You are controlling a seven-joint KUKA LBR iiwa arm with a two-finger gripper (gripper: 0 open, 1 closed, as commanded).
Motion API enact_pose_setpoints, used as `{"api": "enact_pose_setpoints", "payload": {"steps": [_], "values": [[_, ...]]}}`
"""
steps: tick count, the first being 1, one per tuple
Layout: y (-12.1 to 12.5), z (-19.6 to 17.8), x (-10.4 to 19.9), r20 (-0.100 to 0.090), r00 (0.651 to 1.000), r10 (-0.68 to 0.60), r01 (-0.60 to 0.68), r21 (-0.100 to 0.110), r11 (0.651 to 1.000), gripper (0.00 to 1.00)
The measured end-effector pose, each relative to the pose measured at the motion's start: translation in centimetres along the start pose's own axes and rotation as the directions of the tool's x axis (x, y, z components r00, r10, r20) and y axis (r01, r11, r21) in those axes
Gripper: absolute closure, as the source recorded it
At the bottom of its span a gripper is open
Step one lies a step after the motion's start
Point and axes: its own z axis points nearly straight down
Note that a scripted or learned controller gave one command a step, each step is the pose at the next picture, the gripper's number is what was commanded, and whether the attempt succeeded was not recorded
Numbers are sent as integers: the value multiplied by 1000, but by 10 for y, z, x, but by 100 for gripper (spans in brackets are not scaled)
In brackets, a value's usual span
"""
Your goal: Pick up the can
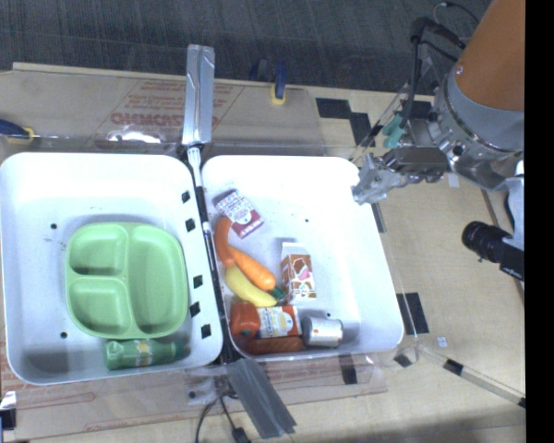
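Observation:
The can [323,330] is a small silver cylinder lying on its side near the front right corner of the right bin [342,201]. Its left end touches a red bottle with a white label [263,324]. My gripper [373,183] hovers over the bin's far right rim, well behind the can and apart from it. Nothing shows in the gripper.
The right bin also holds a banana [247,289], a carrot [249,266], a small carton [297,275] and a purple packet [237,212]. The left bin [37,192] holds a green divided plate [127,278] and a green bottle [143,352]. A metal divider [198,90] stands between the bins.

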Motion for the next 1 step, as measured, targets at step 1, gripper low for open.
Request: {"api": "enact_pose_setpoints", "payload": {"steps": [1], "values": [[20, 7, -30, 2, 993, -120, 120, -2, 993, 100]]}}
